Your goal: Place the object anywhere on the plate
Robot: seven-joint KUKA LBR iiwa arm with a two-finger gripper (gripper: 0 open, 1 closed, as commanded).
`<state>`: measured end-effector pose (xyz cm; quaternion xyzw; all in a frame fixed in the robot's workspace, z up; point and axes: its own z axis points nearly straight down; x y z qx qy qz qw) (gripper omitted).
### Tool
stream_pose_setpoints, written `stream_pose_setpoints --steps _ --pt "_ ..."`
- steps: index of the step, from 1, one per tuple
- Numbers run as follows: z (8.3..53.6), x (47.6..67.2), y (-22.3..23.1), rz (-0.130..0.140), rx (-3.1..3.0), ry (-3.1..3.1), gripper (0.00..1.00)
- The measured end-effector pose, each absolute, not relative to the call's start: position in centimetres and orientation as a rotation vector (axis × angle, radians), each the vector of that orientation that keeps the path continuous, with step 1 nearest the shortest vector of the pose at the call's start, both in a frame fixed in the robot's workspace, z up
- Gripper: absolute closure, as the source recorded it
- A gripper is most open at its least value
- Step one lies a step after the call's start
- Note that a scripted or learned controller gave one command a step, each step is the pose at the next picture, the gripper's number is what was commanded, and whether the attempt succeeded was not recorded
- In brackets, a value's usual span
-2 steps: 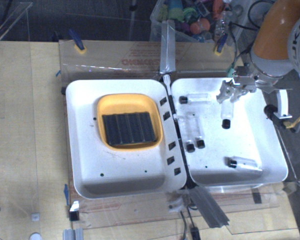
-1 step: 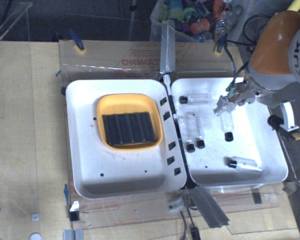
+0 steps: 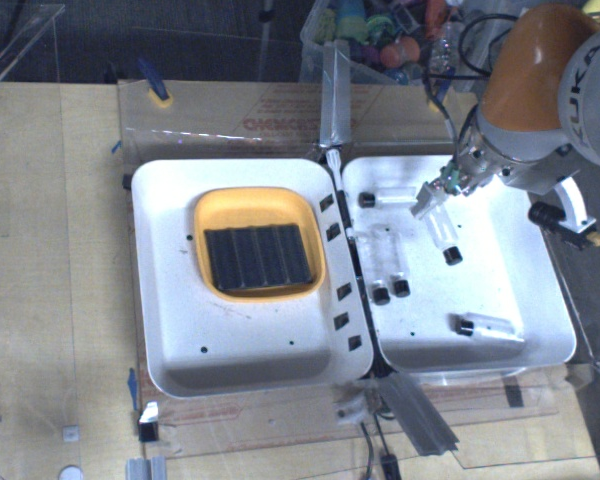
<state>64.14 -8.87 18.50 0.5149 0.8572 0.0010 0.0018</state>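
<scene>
Clear vials with black caps lie scattered in the right bin. Gripper hangs over that bin's upper middle; whether it is released or clenched cannot be told. Nearest vial: just below the gripper, long axis running down-right, cap at its lower end. Other vials: one near the front, lying crosswise; a pair by the divider. Plate: yellow, in the left bin, well apart to the left, carrying a dark ribbed block.

Both bins are white. The plate is yellow-orange around a dark ribbed insert. Clear vials carry black caps; the arm shows orange over grey.
</scene>
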Motion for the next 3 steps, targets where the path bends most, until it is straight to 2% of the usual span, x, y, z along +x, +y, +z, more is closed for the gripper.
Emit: stream_pose_setpoints --steps 1,2,3 --pt "18.5 64.1 -8.9 0.003 1.617 2.689 0.0" --pt "22.7 66.7 -14.0 0.003 1.498 2.755 0.0" --pt "23.3 66.8 -21.1 0.002 1.147 2.916 0.0"
